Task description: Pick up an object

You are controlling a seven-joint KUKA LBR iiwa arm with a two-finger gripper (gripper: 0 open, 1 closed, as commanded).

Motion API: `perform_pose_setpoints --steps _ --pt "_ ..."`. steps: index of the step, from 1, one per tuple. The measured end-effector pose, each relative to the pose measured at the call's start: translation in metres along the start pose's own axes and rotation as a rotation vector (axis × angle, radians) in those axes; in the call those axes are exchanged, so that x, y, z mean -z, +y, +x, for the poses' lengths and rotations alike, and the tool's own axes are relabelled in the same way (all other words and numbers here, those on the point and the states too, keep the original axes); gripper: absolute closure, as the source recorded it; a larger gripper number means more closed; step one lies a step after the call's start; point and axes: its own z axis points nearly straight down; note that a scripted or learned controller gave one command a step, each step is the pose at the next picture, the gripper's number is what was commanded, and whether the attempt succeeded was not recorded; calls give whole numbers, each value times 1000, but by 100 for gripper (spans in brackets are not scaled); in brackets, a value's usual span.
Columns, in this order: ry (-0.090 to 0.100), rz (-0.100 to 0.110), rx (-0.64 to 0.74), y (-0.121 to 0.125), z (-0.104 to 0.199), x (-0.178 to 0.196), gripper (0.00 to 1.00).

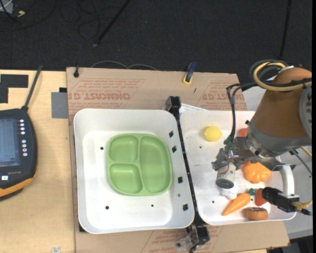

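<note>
2 glossy white bins [89, 141], ridged green divided tray [139, 164], tapered orange carrot [236, 204]; metal end effector [225, 164] grip state unclear

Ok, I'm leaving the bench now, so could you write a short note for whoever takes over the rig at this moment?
Gripper: low in the right bin, beside the orange toy; whether it is open or shut cannot be told.
Things: yellow ball, carrot, brown donut-like toy and the orange toy all lie in the right bin. Green divided plate sits in the left bin.
Done: no lift to see yet.
Left: grip one object and raise it.
</note>
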Motion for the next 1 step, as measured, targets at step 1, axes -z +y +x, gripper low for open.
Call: perform_pose_setpoints --steps 1 --pt "-1 -3 0 0 -2 2 100"
